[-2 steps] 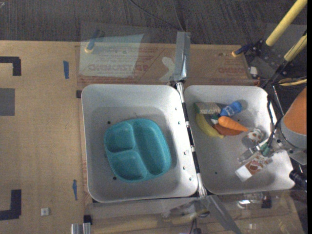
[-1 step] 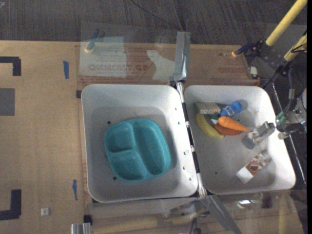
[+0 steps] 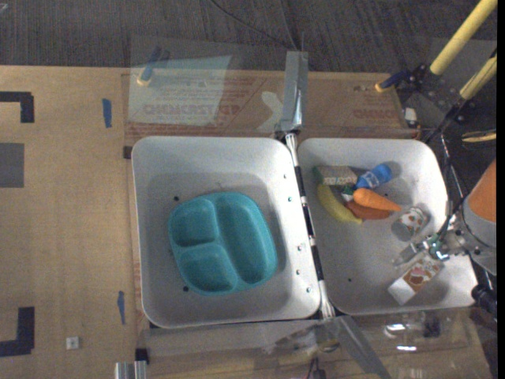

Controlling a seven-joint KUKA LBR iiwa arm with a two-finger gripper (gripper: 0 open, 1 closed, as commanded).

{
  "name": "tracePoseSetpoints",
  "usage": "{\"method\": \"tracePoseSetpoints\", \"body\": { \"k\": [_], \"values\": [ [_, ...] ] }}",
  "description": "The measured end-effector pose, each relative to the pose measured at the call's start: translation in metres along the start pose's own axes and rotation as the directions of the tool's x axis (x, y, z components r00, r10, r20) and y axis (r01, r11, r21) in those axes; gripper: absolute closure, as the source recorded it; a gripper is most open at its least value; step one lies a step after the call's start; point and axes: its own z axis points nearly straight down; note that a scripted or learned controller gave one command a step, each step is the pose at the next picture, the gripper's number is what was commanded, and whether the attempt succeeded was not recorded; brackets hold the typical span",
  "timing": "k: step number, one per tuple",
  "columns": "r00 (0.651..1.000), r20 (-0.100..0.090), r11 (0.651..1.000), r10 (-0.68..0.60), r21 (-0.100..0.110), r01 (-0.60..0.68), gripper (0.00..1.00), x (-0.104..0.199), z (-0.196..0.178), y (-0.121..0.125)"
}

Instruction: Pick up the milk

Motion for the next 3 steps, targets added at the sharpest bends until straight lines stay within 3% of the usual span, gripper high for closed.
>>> {"method": "tracePoseSetpoints", "body": {
  "k": [1, 2, 3],
  "values": [
    [0.995, 0.005, 0.995, -0.104, -0.004, 0.104, 0.00, 0.013, 0.009, 0.019],
    [0.994, 0.003, 0.994, -0.113, -0.003, 0.113, 0.00, -0.015, 0.010, 0.160],
    [0.967, 0.000, 0.967, -0.255, 0.000, 0.255, 0.00, -0.007, -0.039, 0.060]
  ]
}}
